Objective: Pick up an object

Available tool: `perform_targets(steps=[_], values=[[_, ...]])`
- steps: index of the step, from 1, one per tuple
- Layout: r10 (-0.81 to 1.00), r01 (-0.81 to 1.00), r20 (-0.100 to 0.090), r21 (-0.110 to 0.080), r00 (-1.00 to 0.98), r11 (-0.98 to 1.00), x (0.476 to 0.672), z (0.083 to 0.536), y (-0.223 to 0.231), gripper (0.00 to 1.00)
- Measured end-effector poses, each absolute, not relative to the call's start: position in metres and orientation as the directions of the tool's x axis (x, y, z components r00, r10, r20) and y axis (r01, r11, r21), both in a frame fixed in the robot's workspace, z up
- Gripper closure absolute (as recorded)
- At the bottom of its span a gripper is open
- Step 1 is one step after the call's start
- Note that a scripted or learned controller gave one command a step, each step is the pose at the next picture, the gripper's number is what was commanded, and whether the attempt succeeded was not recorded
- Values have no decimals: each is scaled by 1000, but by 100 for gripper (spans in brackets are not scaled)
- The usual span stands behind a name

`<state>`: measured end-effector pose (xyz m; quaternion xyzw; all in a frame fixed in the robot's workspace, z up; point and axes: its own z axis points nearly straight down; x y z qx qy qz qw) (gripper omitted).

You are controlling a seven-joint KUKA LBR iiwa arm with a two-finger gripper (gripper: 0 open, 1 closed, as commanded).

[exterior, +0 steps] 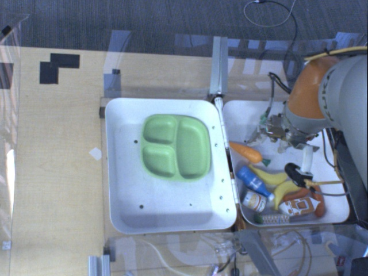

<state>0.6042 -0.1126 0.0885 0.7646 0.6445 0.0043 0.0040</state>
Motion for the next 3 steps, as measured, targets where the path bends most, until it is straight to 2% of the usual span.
perform_targets(steps=[1, 2, 3], values=[[1000, 1000, -3, 18, 5, -5, 572, 90, -86, 0], [999, 999, -4, 24, 41, -41, 526, 91, -85, 0], [999, 999, -5, 29, 41, -41, 511, 91, -85, 0]])
